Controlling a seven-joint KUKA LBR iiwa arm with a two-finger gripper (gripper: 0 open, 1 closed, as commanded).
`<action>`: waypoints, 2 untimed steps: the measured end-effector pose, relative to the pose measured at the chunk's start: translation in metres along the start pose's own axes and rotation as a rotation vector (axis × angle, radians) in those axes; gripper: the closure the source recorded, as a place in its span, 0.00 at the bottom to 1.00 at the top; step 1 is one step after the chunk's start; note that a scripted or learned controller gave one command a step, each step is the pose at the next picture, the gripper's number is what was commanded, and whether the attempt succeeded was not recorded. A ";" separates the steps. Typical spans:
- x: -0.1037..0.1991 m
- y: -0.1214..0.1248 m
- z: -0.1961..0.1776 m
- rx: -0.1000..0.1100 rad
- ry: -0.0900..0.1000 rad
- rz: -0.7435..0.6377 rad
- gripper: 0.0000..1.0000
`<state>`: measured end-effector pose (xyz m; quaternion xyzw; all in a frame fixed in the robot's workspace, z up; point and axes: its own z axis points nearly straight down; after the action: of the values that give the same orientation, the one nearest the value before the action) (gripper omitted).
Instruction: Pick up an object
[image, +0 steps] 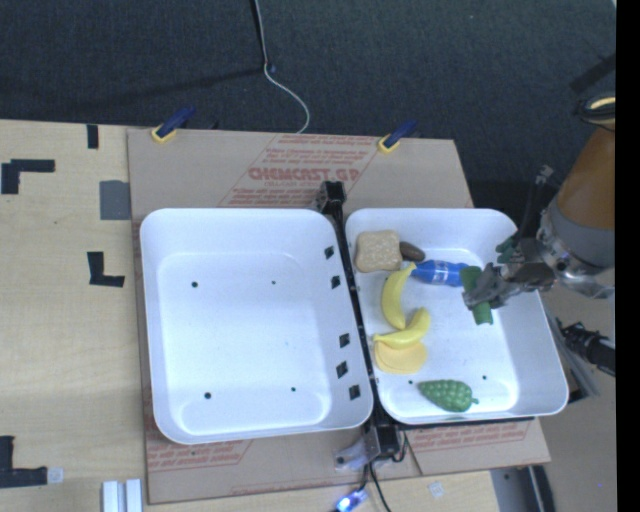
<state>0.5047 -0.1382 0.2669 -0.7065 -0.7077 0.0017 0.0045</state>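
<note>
Your right bin (520, 395) holds a banana (396, 300), a tan sponge (377, 251), a yellow lump (401, 355), a green cone (446, 394) and a blue bottle (440, 272). The gripper (484, 290) hovers beside the bottle; you cannot tell how its jaws stand. Your left bin (240, 330) sits alongside on the desk

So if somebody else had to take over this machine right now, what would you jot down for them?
Gripper: low over the right bin, beside the blue object; whether it grips anything can't be told.
Right bin holds: banana, yellow piece, tan block, green bumpy object, a small green thing under the gripper.
Done: nothing visibly lifted.
Left: grip one object and raise it.
</note>
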 end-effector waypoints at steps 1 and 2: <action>0.060 0.077 0.087 -0.008 -0.003 -0.006 1.00; 0.101 0.045 0.083 -0.004 -0.002 -0.002 1.00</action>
<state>0.5488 -0.0372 0.1836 -0.7058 -0.7084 0.0011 0.0022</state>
